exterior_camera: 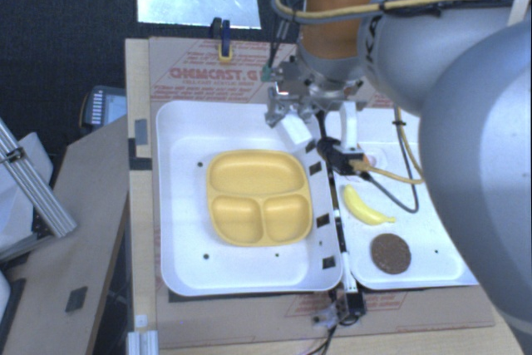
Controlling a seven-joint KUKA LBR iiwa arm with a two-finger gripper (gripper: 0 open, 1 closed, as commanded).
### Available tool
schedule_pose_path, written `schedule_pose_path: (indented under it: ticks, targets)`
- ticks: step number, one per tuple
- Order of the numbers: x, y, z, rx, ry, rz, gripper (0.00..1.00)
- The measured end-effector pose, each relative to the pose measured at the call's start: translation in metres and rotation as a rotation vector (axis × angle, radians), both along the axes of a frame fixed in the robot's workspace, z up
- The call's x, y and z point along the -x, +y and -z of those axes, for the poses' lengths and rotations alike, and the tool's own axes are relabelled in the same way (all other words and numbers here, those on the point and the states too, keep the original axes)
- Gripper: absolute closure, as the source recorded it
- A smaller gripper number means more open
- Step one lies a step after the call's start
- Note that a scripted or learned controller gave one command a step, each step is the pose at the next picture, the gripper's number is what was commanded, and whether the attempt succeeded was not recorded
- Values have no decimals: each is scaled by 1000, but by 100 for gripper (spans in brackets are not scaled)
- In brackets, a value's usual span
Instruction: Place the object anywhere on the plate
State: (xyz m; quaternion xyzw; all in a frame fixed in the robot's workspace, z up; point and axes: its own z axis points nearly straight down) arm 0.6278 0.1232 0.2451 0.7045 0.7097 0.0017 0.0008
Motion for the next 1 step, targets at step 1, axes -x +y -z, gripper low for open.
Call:
schedule_pose_path:
  ticks: [1]
  targets:
    - [-16, 39, 25, 0, 2, 0, 100]
